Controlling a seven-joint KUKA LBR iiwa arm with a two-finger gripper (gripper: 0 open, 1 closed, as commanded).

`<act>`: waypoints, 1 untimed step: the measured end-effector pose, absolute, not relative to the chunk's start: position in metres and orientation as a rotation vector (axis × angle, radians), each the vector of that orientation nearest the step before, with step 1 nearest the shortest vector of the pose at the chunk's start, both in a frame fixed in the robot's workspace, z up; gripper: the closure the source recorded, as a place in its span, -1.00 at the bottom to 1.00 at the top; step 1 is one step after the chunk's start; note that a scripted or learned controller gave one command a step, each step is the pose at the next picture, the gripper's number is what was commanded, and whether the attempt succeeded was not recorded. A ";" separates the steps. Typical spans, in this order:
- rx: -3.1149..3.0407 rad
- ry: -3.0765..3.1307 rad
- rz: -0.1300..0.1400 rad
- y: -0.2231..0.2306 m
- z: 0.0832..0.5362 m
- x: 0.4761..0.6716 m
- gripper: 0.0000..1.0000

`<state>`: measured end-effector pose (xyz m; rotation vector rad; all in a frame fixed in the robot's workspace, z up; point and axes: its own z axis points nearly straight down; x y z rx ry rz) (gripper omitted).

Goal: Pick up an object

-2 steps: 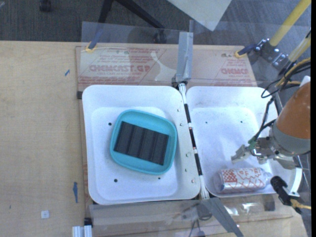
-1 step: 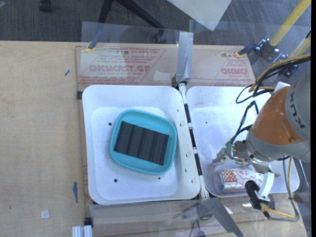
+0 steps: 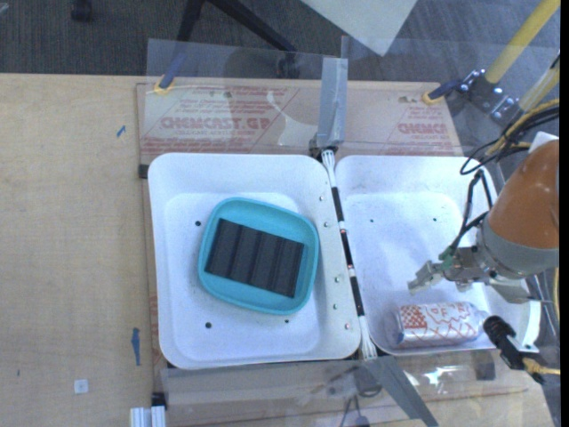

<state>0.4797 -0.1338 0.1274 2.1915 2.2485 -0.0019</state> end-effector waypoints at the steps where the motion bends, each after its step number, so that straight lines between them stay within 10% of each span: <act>1: 2.141 2.298 0.000 -0.094 0.091 0.480 -1.00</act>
